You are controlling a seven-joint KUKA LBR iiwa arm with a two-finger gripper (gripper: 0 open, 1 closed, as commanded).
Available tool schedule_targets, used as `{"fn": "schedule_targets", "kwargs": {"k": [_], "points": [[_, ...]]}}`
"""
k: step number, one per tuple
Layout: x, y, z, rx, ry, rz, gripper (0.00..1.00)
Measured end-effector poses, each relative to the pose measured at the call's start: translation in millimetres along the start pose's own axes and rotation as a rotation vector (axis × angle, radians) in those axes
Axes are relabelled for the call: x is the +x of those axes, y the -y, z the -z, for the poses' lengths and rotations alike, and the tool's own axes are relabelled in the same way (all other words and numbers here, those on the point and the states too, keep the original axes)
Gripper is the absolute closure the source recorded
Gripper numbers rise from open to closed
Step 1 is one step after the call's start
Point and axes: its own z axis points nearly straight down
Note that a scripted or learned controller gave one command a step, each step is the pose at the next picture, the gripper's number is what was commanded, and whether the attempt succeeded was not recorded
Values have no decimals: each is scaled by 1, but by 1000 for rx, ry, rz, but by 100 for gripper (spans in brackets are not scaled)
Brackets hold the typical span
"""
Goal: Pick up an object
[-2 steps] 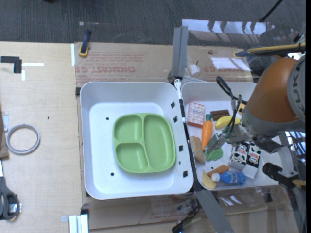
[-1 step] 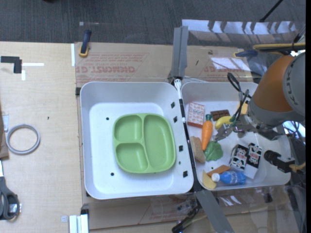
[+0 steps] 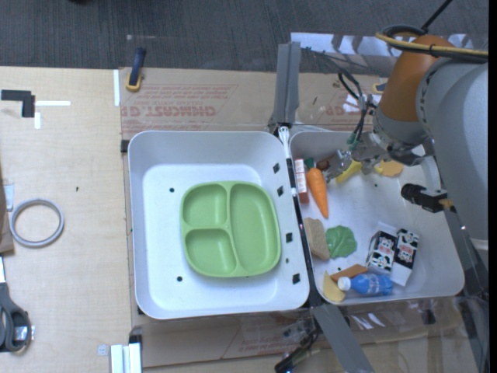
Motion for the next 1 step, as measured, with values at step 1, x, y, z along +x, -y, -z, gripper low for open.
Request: {"fn": "schedule_targets", "kwargs": {"k": [1], "points": [[-2,1,9,3,4,2,100]]}}
